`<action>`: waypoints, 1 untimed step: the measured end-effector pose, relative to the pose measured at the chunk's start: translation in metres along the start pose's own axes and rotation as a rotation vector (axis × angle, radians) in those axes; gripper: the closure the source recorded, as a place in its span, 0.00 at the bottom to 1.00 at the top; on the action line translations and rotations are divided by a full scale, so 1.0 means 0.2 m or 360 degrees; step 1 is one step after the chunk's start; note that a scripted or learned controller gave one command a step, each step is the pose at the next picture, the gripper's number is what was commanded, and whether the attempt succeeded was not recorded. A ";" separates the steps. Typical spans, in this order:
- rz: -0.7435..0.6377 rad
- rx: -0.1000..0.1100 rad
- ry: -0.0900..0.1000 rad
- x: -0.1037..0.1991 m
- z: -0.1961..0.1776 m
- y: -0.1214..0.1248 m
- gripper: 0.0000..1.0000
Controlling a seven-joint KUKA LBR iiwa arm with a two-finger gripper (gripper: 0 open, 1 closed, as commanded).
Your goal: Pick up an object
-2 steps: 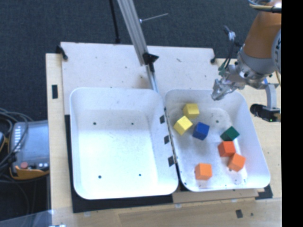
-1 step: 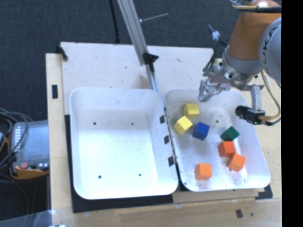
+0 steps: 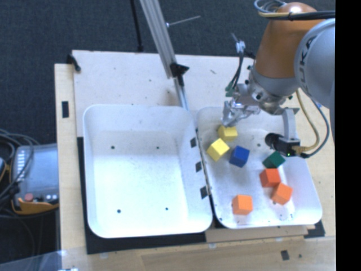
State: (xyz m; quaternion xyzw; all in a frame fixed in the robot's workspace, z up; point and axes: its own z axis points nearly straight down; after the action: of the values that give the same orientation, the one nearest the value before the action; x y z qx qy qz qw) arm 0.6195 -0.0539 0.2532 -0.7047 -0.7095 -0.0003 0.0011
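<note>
- Orange cube [image 3: 242,204] lies closest to the front edge of the right bin [image 3: 313,214], standing apart from the other blocks.
- A second orange block [image 3: 282,193] sits to its right, near the bin's right wall, touching or nearly touching a red-orange cube [image 3: 269,177] just behind it.
- A green cube [image 3: 274,160] rests just behind the red-orange cube, next to a black fitting [image 3: 277,141] on the arm's cabling.
- A blue cube [image 3: 239,156] lies near the middle of the right bin, with a tilted yellow cube [image 3: 218,149] just to its left, close to the bin's left wall.
- A rear yellow cube [image 3: 228,132] sits just behind those two, towards the bin's back edge.
- The gripper [image 3: 234,115] hangs directly over the rear yellow cube, very close to its top; whether it is released or clenched cannot be told from this angle, and nothing is seen held in it.
- The left bin [image 3: 90,151] stands beside the right one on the pale tabletop [image 3: 113,78].
- An aluminium post [image 3: 161,33] slants up from behind the two bins.
</note>
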 end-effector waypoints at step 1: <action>0.0000 0.0002 0.0000 0.28 0.05 -0.08 1.00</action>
State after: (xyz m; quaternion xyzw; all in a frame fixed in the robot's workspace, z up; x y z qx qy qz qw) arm 0.6033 0.0023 0.2442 -0.7048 -0.7094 0.0002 0.0015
